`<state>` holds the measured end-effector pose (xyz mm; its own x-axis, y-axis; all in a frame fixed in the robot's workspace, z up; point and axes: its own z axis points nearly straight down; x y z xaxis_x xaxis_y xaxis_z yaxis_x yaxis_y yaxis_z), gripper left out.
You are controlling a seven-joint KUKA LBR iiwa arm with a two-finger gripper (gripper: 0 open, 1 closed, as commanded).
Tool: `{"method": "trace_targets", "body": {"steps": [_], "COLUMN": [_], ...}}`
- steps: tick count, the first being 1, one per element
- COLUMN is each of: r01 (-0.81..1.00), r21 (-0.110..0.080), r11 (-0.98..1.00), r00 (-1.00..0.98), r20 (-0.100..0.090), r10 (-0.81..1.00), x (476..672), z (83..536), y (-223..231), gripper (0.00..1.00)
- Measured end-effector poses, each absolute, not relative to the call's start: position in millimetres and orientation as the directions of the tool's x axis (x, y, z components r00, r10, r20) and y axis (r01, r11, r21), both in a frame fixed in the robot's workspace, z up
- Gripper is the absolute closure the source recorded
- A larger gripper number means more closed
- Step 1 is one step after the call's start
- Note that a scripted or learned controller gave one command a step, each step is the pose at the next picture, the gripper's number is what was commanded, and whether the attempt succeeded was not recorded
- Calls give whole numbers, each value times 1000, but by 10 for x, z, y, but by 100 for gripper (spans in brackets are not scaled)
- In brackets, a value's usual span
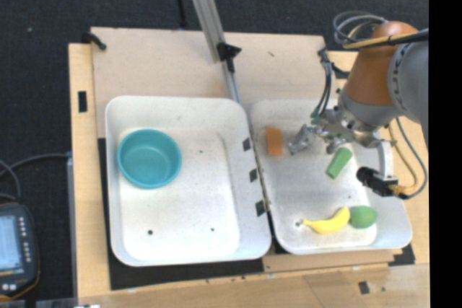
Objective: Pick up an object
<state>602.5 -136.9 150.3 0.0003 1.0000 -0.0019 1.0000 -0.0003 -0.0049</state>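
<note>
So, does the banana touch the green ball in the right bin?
Touching. In the camera view the banana lies with its right end against the green ball, with no white bin floor between them.

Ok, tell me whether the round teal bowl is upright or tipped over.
Upright: the round teal bowl in the left white bin shows its open mouth and inner floor.

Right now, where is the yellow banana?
The yellow banana lies near the front edge of the right white bin, its right end touching a green rounded fruit.
</note>
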Motion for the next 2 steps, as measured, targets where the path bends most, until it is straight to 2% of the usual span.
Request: {"method": "trace_targets", "body": {"steps": [1,2], "r01": [1000,1000], "r21": [-3,5], "r11": [-2,-7], "r00": [2,7], "r20": [-2,-1], "r10": [1000,1000], "x": [6016,6037], "z": [980,1125], "y": [-1385,-1392], "gripper": [0,100]}}
